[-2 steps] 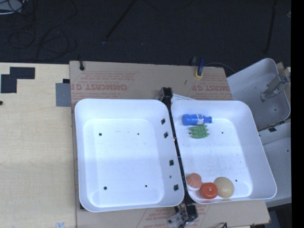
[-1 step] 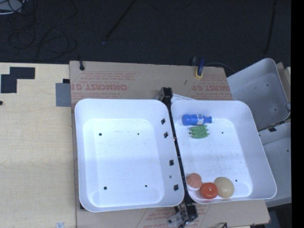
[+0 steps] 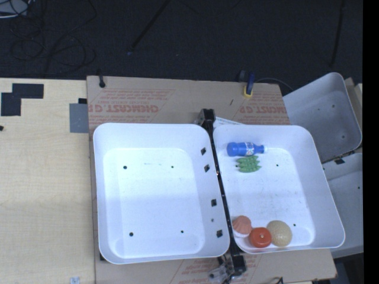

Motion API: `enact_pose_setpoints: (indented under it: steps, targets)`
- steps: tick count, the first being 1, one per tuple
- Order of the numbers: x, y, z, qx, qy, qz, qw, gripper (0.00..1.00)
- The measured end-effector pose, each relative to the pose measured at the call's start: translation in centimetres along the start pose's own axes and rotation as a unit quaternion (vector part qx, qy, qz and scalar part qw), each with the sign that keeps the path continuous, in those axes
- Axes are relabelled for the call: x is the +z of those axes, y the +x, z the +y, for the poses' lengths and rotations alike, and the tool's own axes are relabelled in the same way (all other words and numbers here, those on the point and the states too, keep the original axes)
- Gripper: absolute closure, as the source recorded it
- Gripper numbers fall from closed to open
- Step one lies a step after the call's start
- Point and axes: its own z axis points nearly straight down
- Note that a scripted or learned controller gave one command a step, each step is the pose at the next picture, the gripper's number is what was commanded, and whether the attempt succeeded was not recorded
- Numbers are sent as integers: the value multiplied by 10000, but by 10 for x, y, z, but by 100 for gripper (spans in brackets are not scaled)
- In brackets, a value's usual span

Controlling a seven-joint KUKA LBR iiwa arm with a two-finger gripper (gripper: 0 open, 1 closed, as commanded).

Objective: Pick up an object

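The right bin (image 3: 308, 176) holds several small objects. A blue bottle with a white cap (image 3: 244, 149) lies on its side near the bin's far left corner. Just below it sits a small green leafy piece (image 3: 249, 164). Along the near edge lie a pale pink round piece (image 3: 241, 224), a red tomato-like ball (image 3: 260, 237) and a tan round piece (image 3: 279, 232), close together.
The left bin (image 3: 118, 229) stands beside the right one, joined by a black divider strip with clips (image 3: 214, 182). Both rest on a cardboard sheet (image 3: 154, 102). A grey-white panel (image 3: 328, 108) stands at the right. A yellow-blue clamp (image 3: 249, 84) sits at the cardboard's far edge.
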Motion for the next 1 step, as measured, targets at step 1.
enact_pose_setpoints:
  steps: [1]
  targets:
    - [-14,0,1,-8,20,7,10000,0]
